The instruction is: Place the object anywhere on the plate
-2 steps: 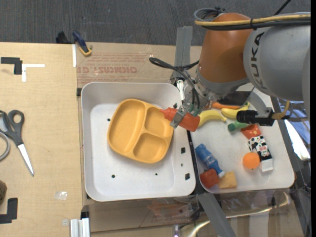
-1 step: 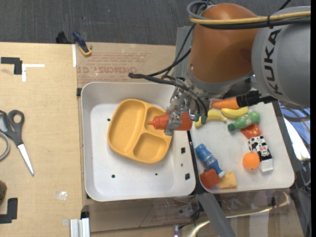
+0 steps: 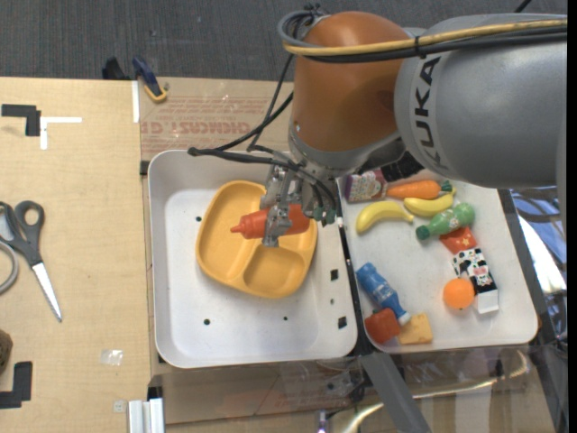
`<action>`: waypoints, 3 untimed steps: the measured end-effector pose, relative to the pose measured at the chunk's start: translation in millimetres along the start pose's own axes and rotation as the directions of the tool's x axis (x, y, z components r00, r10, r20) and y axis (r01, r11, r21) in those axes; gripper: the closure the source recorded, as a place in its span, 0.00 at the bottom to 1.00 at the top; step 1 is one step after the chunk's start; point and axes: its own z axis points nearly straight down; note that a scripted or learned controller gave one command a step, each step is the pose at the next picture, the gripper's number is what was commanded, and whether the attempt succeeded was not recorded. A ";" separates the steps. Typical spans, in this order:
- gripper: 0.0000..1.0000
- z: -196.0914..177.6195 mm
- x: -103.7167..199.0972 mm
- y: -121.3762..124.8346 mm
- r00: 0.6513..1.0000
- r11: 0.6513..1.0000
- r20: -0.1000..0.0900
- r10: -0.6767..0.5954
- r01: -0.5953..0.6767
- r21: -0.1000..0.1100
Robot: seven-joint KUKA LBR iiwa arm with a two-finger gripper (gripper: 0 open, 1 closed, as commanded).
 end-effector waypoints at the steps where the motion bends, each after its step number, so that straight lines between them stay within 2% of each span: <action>1: 1.00 -124.0 -22.5 39.8 0.999 0.999 0.000 -0.034 0.034 0.001; 2: 1.00 -188.4 14.9 45.6 0.954 0.954 0.003 -0.299 0.299 0.000; 3: 1.00 -248.8 49.1 7.3 0.918 0.918 0.002 -0.398 0.398 0.000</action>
